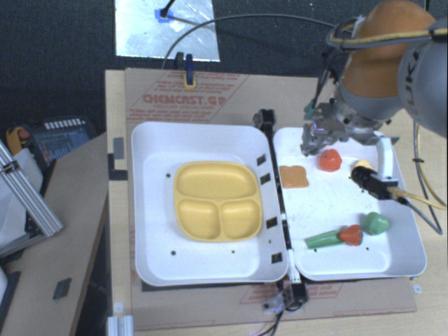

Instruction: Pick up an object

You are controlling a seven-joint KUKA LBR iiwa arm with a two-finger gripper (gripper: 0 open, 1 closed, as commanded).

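My gripper (315, 144) hangs low over the back left part of the right bin (406, 257). A red tomato-like toy (330, 161) lies just to its right, very close to the gripper tip. In front of the gripper and slightly left, an orange flat slice (294, 177) rests on the bin floor. A green pod with a red end (332, 237) and a green rounded toy (376, 222) lie toward the bin's front right. Nothing is seen held by the gripper.
The left bin (150, 159) holds a yellow divided plate (217, 201). A black hinge strip (274, 187) runs between the bins. A small yellow piece (362, 164) shows near the right bin's far right side. A keypad device (59, 138) sits off the bench at left.
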